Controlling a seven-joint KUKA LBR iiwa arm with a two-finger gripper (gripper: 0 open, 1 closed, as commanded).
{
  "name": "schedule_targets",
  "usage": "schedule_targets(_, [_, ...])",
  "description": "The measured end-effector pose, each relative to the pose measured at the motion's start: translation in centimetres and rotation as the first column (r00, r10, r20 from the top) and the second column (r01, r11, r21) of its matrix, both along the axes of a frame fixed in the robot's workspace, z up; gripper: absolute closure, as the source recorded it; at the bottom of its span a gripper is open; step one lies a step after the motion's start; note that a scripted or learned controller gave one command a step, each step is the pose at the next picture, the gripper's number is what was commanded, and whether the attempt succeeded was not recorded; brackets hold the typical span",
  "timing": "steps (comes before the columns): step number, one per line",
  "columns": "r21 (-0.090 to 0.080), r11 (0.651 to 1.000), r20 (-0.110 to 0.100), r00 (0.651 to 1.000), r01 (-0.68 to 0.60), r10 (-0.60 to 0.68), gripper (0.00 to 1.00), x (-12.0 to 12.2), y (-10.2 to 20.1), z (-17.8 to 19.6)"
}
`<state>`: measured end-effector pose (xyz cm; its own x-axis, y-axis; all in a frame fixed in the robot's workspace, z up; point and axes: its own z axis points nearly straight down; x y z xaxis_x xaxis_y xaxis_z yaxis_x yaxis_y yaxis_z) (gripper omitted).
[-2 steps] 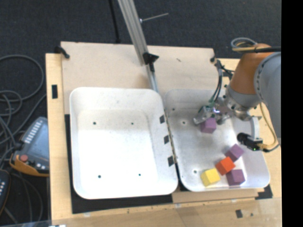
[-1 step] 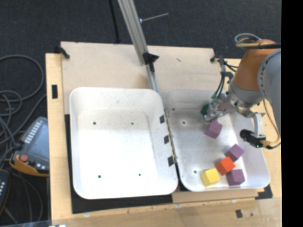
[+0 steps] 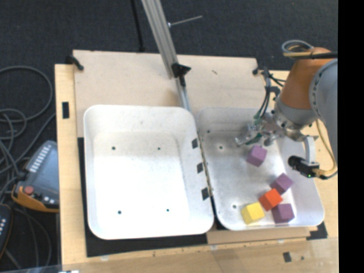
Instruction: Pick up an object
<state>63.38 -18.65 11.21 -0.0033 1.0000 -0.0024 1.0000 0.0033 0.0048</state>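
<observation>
Right-hand white bin holds a purple cube just below the hand, grip state unclear

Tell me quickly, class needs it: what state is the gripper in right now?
Gripper: whether it is open or closed cannot be told; it sits just above a purple block in the right bin, and no grasp on the block is visible.

My gripper sits over the right bin; five blocks lie nearer; left bin alongside.
</observation>
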Motion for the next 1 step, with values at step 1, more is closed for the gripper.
schedule_targets(1, [-0.001,1.0,0.0,1.0,0.003,-0.003,0.0,-4.1,3.13,-1.32])
